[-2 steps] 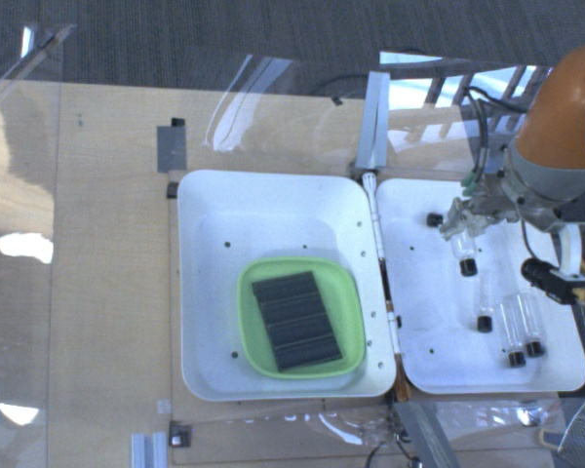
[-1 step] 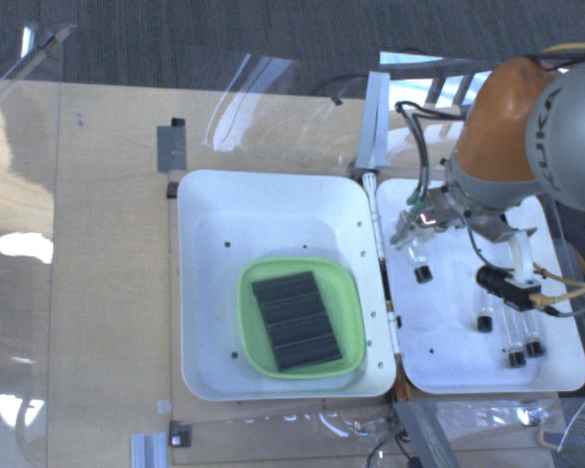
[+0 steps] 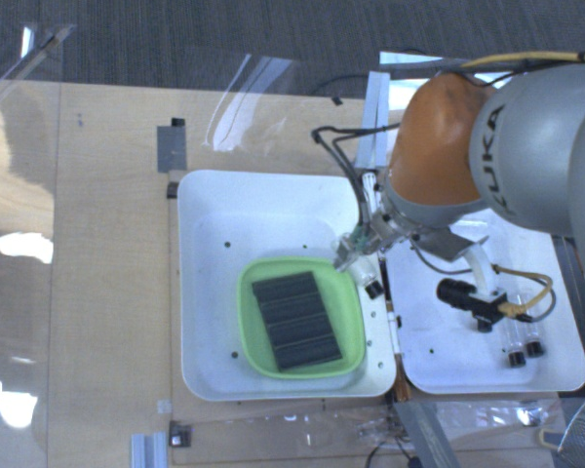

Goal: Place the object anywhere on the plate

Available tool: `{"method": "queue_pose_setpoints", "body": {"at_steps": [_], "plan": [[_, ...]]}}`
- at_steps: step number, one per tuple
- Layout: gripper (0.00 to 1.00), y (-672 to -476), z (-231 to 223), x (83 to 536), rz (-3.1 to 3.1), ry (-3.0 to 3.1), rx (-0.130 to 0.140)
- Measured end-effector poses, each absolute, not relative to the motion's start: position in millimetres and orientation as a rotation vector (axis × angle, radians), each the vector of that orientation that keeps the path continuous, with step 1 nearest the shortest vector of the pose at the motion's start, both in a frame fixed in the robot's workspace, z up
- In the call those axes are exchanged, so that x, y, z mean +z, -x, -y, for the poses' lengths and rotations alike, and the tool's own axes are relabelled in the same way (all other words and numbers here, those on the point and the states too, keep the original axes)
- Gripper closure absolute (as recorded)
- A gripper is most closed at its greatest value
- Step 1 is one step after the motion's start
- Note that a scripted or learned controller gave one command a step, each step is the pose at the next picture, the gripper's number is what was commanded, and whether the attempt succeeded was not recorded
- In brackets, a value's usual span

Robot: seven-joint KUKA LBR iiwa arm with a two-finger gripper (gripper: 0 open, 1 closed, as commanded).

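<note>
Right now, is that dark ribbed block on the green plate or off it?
On it: the dark block lies flat inside the green plate, in the left bin.

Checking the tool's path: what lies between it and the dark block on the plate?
In the camera view, only bare green plate rim separates the tool from the dark block.

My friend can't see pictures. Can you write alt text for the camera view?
A dark grey ridged rectangular block lies on a light green square plate in the left white bin. The grey and orange robot arm reaches over the bins' divide.
</note>
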State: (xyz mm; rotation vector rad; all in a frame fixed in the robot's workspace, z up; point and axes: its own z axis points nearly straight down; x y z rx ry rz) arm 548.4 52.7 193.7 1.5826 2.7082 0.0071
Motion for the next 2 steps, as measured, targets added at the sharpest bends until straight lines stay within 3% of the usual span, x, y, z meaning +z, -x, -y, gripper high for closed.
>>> {"method": "queue_pose_setpoints", "body": {"at_steps": [1, 2], "plan": [[1.00, -508.4, -100.2, 184.5, -2.881, -1.244, 0.005], [0.00, -508.5, -99.7, 184.5, -2.881, -1.246, 0.005]]}}
